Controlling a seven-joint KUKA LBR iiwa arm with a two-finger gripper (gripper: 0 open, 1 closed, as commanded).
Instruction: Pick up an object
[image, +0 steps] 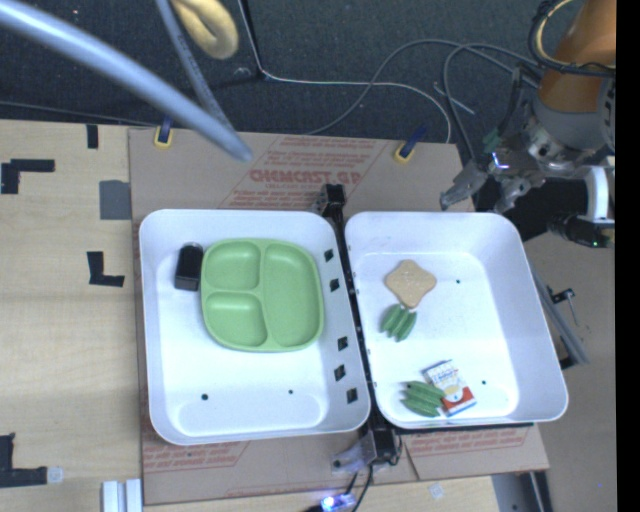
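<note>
two shallow white bins sit side by side on a cardboard sheet (300, 165) w/ red print, over a pale wood bench (60, 330).

left bin (165, 400): a green divided plate (263, 295) w/ three compartments lies flat in the upper middle, nothing in its compartments. a small black block (188, 267) rests just beside the plate's left edge, touching or nearly so, can't tell which.

right bin (520, 330): a tan cracker-like piece (410, 283) lies upper centre. just below it, close but apart, a small green pod-like item (398, 322), tilted. near the front wall, a second green pod-like item (422, 399) lies touching a small white/red/yellow packet (449, 386); the packet sits to its right and partly above. any of these could be the pick object; all lie loose on the bin floor.

gripper (480, 185) hangs outside the right bin, past its upper right corner, over the cardboard edge and dark floor. arm's orange band (580, 60) shows at top right. fingers point down-left, look spread apart, nothing between them. well apart from every item in the bins.

around: black clips (338, 330) run along the seam between bins. cables (400, 70) loop across the dark floor behind. a grey pole (130, 75) slants across upper left, blurred, above the bins, w/ a yellowish blob (208, 25) near the top edge. black tape marks (100, 270) on the bench at left. yellow tabs (405, 152) at the cardboard's back corners.
</note>
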